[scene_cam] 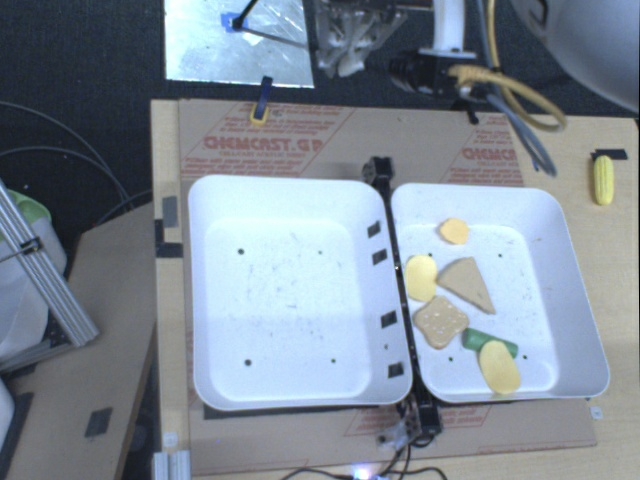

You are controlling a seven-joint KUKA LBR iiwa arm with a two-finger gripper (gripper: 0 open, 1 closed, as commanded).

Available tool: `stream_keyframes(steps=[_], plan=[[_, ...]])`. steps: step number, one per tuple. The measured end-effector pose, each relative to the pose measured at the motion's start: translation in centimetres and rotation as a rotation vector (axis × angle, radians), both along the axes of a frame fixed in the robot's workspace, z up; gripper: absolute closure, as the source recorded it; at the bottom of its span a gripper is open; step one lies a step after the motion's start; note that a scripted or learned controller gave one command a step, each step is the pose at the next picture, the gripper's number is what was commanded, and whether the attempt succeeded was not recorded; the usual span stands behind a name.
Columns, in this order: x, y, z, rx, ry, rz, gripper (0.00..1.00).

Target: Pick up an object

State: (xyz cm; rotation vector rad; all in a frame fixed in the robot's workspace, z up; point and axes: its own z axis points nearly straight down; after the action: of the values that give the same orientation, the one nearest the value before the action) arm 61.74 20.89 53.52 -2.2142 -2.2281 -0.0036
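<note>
The right bin (pixel 560 268) holds several flat food-like pieces. A small orange-yellow round piece (pixel 453 231) lies near its back. A pale yellow oval (pixel 421 278) sits beside a tan wedge (pixel 467 285). Just in front of them is a tan toast-shaped piece (pixel 440 322), then a green piece (pixel 489 344) partly under another yellow oval (pixel 499 368). My gripper (pixel 343 56) hangs high at the top of the view, beyond the back edge of the bins and far from all the pieces, with nothing seen in it.
The left bin (pixel 285 293) adjoins the right one along a black-clipped seam (pixel 388 288). Both rest on a cardboard sheet (pixel 300 143). A shiny foil panel (pixel 237 26) lies at back left, a yellow object (pixel 603 180) at far right, metal rails (pixel 40 268) at left.
</note>
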Motion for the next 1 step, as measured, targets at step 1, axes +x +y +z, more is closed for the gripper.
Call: stream_keyframes(steps=[1], plan=[[-1.50, 2.68, -0.01, 0.000, 0.000, 0.000, 1.00]])
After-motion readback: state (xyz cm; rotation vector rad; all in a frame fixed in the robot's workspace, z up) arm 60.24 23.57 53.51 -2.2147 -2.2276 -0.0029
